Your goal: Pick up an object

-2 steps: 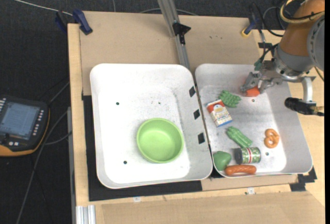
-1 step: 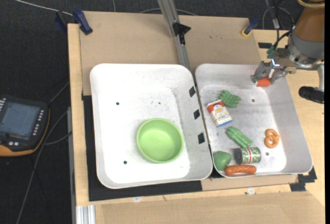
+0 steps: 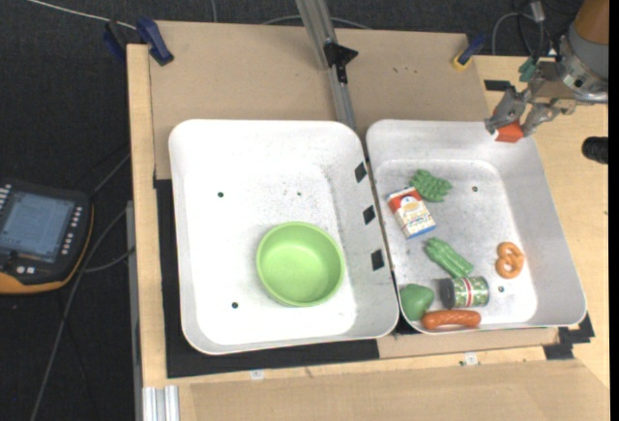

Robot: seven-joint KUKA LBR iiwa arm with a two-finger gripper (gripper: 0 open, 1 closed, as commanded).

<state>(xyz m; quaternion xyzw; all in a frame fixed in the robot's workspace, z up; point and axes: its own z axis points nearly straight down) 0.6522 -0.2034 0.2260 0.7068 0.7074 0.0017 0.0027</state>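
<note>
Orange object (image 3: 509,132) — pinched in tool (image 3: 513,124), above right bin (image 3: 556,245) corner.

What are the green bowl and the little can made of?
The bowl looks like plastic: one even, matte green with soft, thick edges. The can seems to be metal or toy plastic: shiny dark ends and a printed band, too small to tell.

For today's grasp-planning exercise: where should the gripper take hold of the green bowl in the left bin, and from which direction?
Grip the green bowl by its rim, coming straight down with one finger inside and one outside. It sits upright and open, and looks too wide to span.
</note>
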